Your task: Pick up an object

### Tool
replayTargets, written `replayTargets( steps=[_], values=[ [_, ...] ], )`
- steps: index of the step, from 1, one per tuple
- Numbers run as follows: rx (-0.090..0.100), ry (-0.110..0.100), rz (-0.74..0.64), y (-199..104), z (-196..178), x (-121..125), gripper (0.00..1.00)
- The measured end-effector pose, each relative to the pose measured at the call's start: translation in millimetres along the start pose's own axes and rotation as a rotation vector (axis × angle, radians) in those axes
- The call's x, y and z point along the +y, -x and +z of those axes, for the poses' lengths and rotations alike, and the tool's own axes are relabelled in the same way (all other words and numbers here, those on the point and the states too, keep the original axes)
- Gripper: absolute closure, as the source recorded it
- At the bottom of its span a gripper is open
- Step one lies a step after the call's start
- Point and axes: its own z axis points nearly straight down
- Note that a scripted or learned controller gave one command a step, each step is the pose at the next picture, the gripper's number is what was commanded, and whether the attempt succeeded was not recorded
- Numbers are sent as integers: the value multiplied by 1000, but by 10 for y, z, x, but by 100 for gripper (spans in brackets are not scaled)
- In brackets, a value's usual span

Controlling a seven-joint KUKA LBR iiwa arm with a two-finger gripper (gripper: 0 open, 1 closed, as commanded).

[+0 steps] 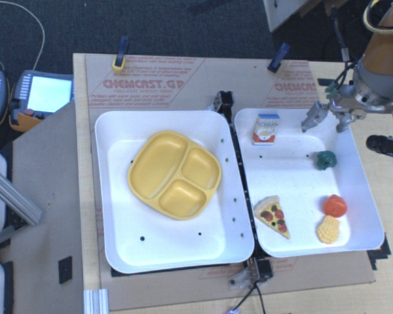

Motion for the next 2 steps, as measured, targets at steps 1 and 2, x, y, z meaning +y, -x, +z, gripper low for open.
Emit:
replayTargets(
  steps=[1,2],
  values=[
    [-3,14,-3,-3,-79,31,0],
    [-2,8,-4,21,490,124,0]
  ],
)
